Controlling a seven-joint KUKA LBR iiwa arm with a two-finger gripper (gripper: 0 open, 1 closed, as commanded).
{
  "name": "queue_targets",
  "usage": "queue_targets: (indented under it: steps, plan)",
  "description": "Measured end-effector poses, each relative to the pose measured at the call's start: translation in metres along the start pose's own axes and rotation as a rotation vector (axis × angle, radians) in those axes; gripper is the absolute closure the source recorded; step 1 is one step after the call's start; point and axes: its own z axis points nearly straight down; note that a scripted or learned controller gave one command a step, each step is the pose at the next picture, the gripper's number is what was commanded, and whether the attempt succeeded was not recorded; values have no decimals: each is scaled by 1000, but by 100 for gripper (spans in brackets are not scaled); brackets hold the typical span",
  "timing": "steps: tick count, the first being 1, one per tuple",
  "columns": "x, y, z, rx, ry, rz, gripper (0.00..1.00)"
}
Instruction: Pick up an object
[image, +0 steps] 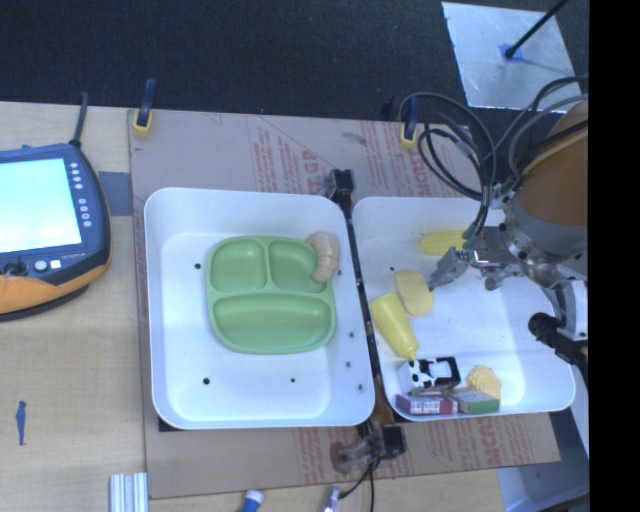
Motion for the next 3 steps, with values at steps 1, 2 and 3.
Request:
queue_targets:
  steps: [1, 2, 3]
  plan:
    - [4, 51, 84, 2, -3, -2, 0]
    - [9, 39, 105, 2, -3, 0, 0]
    - [8, 40, 95, 3, -4, -2, 100]
